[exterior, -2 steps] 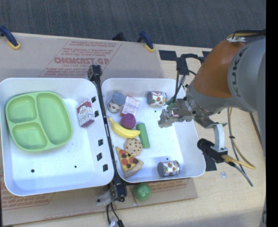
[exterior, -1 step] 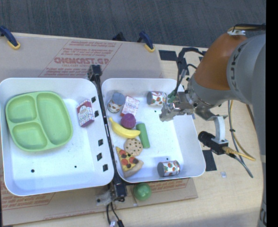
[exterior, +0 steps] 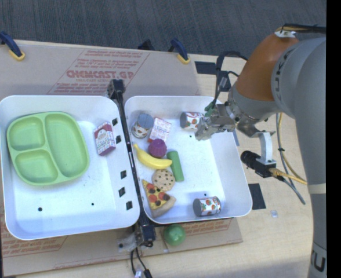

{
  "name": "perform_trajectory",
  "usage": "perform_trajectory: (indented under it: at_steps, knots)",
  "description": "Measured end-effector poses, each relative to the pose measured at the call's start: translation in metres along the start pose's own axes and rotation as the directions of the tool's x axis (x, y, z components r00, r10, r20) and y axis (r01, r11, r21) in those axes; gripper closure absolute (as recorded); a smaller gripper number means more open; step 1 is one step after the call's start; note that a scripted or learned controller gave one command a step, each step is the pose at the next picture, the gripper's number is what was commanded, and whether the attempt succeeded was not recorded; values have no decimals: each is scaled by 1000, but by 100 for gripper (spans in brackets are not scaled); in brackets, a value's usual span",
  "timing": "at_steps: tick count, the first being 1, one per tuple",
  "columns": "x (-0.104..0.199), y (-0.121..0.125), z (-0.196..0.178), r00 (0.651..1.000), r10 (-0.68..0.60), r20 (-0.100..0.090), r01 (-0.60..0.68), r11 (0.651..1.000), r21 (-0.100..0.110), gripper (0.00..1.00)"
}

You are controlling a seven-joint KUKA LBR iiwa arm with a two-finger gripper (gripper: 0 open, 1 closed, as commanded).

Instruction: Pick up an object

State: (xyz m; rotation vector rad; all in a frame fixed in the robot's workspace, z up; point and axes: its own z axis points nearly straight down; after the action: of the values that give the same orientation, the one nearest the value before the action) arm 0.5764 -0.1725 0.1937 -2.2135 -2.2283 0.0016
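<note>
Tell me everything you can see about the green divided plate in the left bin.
The green divided plate is pale lime, plastic by its look, oval with rounded edges and three compartments: two smaller ones on its left, one long one on its right. It lies flat, right side up, in the upper left part of the left bin. Nothing sits in its compartments. A small red carton lies just beside its right edge, apparently not touching.

Lime green tray [exterior: 46, 149], yellow banana [exterior: 150, 158], purple plum [exterior: 157, 148], dark green cucumber [exterior: 176, 165], white bins [exterior: 20, 219], chocolate-speckled cookie [exterior: 163, 180].
</note>
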Motion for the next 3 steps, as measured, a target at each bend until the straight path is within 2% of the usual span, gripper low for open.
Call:
perform_trajectory:
  at_steps: [1,2,3]
  knots:
    - [-21,30,0,1000,0,0,0,1000,-1,100]
    - [-21,30,1,1000,-1,0,1,1000,-1,0]
    - [-38,-35,102,1000,1,-1,-1,1000,3,0]
